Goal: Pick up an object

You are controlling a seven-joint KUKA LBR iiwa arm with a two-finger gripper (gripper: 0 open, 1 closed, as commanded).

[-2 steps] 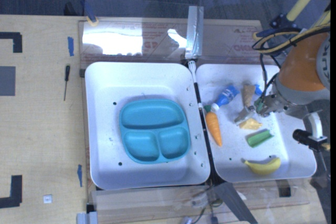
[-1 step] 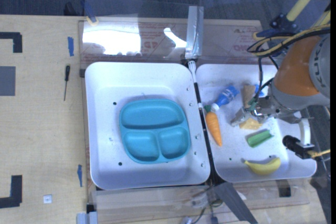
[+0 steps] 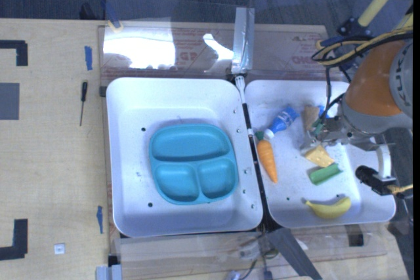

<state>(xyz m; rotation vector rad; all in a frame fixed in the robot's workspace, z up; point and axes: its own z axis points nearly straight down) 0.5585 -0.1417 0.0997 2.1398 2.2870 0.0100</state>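
Note:
The right bin [image 3: 289, 203] holds several toy foods. An orange carrot [image 3: 267, 160] lies along its left wall, with a small blue bottle [image 3: 283, 120] just above it. A yellow wedge [image 3: 319, 156] sits over a green piece [image 3: 324, 173], and a banana [image 3: 329, 207] lies near the front edge. A tan piece [image 3: 310, 116] stands toward the back. My gripper [image 3: 319, 130] hangs low in this bin between the tan piece and the yellow wedge, and the wrist hides much of it.
In the left bin [image 3: 125, 108] rests a blue divided plate [image 3: 193, 162]. The grey arm with its orange band [image 3: 377, 85] covers the right bin's right side. Yellow and black cables [image 3: 341, 49] loop behind it. A black clamp [image 3: 372, 179] juts over the bin's right rim.

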